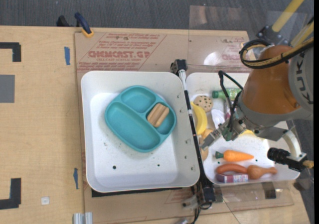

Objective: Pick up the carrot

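From my seat I take the carrot (238, 156) as my marker: a smooth, tapered orange piece with a small green tip at its left end, lying flat in the right bin (259, 184). Just below it lie a glossy red sausage (232, 168) and a tan, pear-shaped piece (259, 171), both rounded and plastic-looking. Up and left of the carrot sit a curved yellow banana (200, 118) and a round speckled cookie (203, 102). Well left of it, in the left bin (99, 168), a teal divided plate (127, 123) holds a ridged tan bread roll (158, 114). The gripper (219, 136) hangs just above and left of the carrot, apart from it; whether its metal fingers are open or closed I cannot tell (they blur into the clutter). The arm (269, 88) reaches in from the carrot's upper right, its orange band bulky above the wrist.
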### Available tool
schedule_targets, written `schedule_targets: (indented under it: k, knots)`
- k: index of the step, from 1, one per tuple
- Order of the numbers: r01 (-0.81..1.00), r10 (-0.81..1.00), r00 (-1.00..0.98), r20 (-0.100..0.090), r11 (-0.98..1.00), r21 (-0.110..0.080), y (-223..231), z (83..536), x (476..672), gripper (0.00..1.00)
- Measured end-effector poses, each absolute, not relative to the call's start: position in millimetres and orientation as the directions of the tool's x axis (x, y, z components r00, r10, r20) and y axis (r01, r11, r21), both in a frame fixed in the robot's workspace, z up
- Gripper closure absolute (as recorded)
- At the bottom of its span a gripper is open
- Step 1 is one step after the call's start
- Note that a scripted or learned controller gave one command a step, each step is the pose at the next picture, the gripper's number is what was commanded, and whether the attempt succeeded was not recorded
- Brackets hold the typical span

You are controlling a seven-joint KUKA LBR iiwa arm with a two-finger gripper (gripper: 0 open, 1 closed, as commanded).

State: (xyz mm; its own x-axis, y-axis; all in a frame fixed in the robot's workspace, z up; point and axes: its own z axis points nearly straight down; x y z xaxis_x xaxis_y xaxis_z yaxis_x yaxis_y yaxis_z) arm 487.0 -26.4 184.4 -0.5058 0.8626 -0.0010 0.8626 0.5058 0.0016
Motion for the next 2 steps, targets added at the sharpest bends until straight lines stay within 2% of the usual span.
schedule_targets:
  k: [1,2]
  knots:
    - [0.834,0.834,-0.552,-0.015,0.552,0.011,-90.3,304.9,525.2,0.00]
    - [0.791,0.791,-0.612,0.004,0.612,-0.004,-77.6,194.4,482.6,0.00]
